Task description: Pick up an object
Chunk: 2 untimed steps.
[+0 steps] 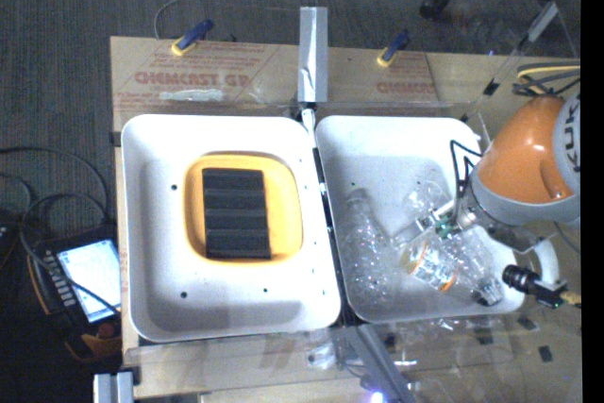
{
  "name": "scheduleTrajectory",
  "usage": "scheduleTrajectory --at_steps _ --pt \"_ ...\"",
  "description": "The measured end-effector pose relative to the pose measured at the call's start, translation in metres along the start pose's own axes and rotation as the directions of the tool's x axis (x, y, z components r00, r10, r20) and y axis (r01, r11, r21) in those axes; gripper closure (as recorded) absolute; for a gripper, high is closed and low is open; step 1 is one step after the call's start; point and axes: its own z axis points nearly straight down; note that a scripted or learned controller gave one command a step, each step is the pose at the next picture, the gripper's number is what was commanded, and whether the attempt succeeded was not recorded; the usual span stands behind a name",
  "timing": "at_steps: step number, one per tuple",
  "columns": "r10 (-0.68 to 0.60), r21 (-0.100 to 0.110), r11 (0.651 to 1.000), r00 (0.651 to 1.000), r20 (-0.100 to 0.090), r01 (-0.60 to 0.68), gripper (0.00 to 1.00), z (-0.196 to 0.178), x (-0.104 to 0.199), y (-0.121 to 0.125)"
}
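Orange-banded arm's gripper (pixel 442 226), its state impossible to tell, hovers over crumpled clear plastic bottles (pixel 444 260) in the right bin (pixel 377 137): probably light, slippery, crushable, best pinched at a neck.

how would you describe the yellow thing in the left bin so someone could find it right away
Start at the two white bins side by side and take the left bin, the one away from the arm. Near its middle lies a yellow tray, squarish with rounded corners, holding a black ribbed insert. It is solid and brightly coloured, unlike the clear plastic bottles in the right bin.
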Motion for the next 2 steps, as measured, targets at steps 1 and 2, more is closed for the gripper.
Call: scheduleTrajectory --at_steps 1,2 --pt "0.031 0.043 0.999 0.999 -0.018 -0.03 1.0 -0.046 -0.004 -0.016" --pt "0.032 0.057 0.998 0.999 -0.017 -0.031 1.0 -0.091 0.042 0.009"
